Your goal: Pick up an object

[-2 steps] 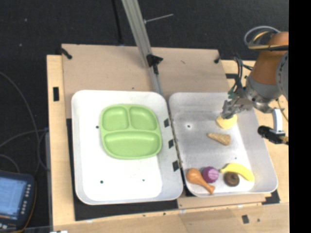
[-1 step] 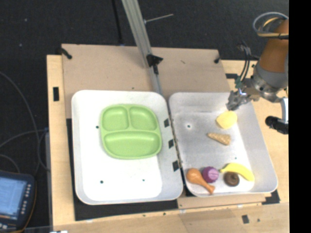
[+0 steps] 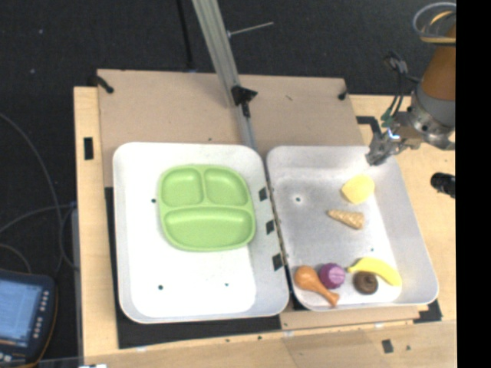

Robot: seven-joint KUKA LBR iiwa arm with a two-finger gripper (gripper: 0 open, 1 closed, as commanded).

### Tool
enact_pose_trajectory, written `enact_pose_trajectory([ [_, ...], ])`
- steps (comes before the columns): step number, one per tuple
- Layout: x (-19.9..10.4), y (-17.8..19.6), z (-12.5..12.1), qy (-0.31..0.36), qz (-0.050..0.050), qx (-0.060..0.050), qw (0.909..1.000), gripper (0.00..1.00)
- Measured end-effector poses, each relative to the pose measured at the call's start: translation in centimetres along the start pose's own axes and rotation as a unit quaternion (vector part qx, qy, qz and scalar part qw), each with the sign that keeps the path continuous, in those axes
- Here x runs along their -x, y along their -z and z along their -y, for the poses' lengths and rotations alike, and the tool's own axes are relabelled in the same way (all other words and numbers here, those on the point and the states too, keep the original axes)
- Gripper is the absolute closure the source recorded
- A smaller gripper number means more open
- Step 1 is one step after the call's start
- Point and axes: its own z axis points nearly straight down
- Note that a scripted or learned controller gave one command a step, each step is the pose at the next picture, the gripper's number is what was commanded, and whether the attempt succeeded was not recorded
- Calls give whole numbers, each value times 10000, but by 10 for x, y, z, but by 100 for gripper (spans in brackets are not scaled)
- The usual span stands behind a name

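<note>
The right bin [image 3: 307,228] holds several small toy foods. A pale yellow piece [image 3: 357,188] lies near its far right corner, with a tan wedge [image 3: 347,218] just below it. Along the near edge sit an orange drumstick shape [image 3: 314,282], a purple round piece [image 3: 331,274], a dark brown ring [image 3: 366,283] and a yellow banana [image 3: 377,269]. My gripper [image 3: 377,153] hangs over the bin's far right corner, above and to the right of the pale yellow piece. Nothing shows between its fingers.
The left bin [image 3: 138,282] bears a green divided plate [image 3: 206,208]. A slanted metal post [image 3: 219,44] rises behind the bins. A tablet [image 3: 23,313] lies at the lower left, off the bench.
</note>
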Motion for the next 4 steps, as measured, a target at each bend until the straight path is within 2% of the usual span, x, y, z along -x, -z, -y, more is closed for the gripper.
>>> enact_pose_trajectory([
  [3, -153, 6, -28, 7, -16, -18, 10000, 100],
  [4, -210, 19, -23, 13, -24, -21, 10000, 100],
])
